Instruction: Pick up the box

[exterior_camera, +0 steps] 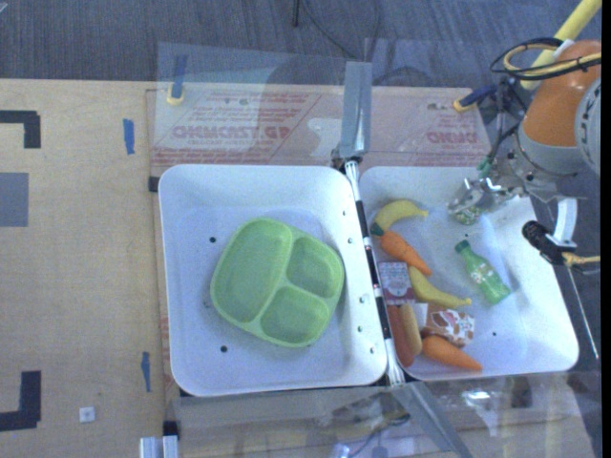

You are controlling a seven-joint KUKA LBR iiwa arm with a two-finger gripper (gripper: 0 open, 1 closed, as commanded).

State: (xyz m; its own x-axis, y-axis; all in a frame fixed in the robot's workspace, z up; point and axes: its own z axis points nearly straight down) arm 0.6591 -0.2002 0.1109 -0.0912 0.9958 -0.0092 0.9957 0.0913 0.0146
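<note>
The box [393,280] is small, red and white, and lies flat against the left wall of the right bin [535,337], between a carrot [405,250] and a hot dog [405,332]. My gripper [468,204] hangs over the far part of the right bin, up and to the right of the box and well apart from it. Nothing shows in its grasp. The arm with its orange band [558,113] comes in from the upper right.
The right bin also holds two bananas [399,213] [437,292], a green bottle [482,273], a second carrot [451,353] and a small patterned packet [451,324]. A green divided plate [277,281] lies in the left bin [191,198]. Cables loop above the arm.
</note>
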